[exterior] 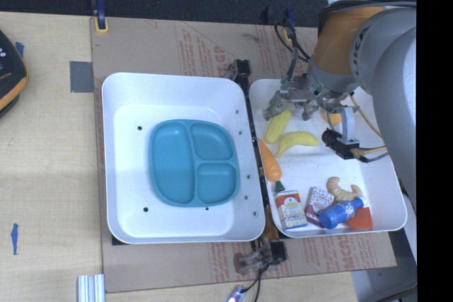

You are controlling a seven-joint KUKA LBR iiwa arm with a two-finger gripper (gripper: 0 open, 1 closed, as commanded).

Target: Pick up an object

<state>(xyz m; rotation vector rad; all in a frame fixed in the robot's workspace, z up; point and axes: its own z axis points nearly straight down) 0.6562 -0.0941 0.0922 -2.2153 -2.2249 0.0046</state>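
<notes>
At the far edge of the right bin: gripper (294, 106), hanging low over the far left corner, arm (382, 46) reaching in from the right.
Left bin (117, 152): holds one blue divided plate (193, 163), lying flat near the middle.
Right bin (386, 173): holds all the loose goods.
Corn cob (277, 125): yellow, far left corner of the right bin, directly under the gripper; its far end meets the finger hardware.
Corn cob, long axis: slanted, running from the near left up toward the far right.
Banana (297, 141): yellow, just beside the corn cob on its near right side, long axis roughly across the bin.
Carrot (269, 163): orange, along the left wall of the right bin, long axis running near to far.
Carton (290, 210): small, red and white, near left corner of the right bin.
Blue bottle (341, 213): on its side by the near edge, among small packets; a pale knobbly piece (342, 189) lies just behind it.
Jaws: cannot tell whether open or closed; dark metal and cables crowd the tips.
Held item: none seen between the fingers.
Relation for the next move: corn cob lies straight below the gripper, banana a little nearer and to the right; judged the likeliest target is the corn cob, to be taken across its short width.
Task progress: judged at the descent or closing stage, nothing lifted yet.
</notes>
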